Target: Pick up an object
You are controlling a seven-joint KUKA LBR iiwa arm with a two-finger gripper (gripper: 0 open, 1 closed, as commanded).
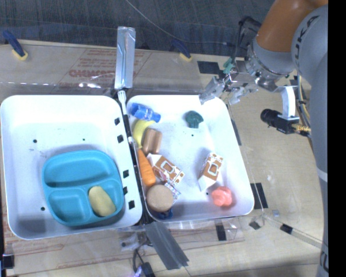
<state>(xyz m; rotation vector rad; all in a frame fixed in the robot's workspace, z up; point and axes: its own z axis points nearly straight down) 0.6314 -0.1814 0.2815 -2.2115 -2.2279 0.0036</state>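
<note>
Hovering above the right bin's (236, 154) far right corner, the hand (222, 94) has its fingers apart and holds nothing. Inside lie a green lump (192, 119), pink ball (222, 197) and carrot (146, 167).

Two shallow white plastic bins sit side by side on the pale wooden bench (277, 172). In the left bin (23, 120) a blue plastic compartment tray (75, 180) lies toward the near side, with a yellow potato-shaped toy (102, 201) in its near right compartment.

The right bin (233, 154) has a row along its left wall: a blue crumpled wrapper (145, 113) farthest back, then a yellow round toy (139, 131), a brown cylinder (151, 140), an orange carrot toy (146, 169) and a tan round disc (160, 198) nearest. A patterned carton (168, 170) lies beside the carrot; another patterned carton (211, 168) lies right of it. A pink rounded toy (222, 197) sits in the near right corner, a dark green small lump (192, 119) at the back.

The grey two-finger gripper (210, 96) hangs over the right bin's far right corner.
</note>
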